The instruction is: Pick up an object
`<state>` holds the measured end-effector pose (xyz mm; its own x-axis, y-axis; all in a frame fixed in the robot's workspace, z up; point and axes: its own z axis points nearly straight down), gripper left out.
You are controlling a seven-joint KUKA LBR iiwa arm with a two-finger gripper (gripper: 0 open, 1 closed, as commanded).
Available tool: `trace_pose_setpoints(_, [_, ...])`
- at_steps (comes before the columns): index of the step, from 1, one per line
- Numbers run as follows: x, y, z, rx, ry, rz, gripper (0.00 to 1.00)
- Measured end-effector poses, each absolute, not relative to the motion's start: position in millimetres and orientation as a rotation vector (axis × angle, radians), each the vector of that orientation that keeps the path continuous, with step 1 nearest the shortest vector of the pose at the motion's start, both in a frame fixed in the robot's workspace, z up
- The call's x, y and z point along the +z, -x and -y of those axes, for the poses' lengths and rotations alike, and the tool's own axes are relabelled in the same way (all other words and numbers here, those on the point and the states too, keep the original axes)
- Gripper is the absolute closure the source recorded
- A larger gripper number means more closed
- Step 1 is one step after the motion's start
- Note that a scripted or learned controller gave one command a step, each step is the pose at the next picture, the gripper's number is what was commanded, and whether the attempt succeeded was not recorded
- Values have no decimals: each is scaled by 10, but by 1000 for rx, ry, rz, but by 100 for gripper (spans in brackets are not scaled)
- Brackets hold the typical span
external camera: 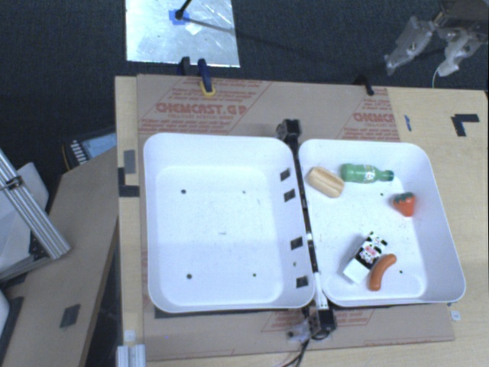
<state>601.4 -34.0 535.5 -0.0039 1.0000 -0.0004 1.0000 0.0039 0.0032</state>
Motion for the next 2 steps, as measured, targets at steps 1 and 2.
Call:
trace_pose_setpoints(1, [5355, -6014, 340, 3, -2215, -2224, 0])
trace_pose_setpoints(2, [5355, -6014, 340, 3, -2215, -2224, 0])
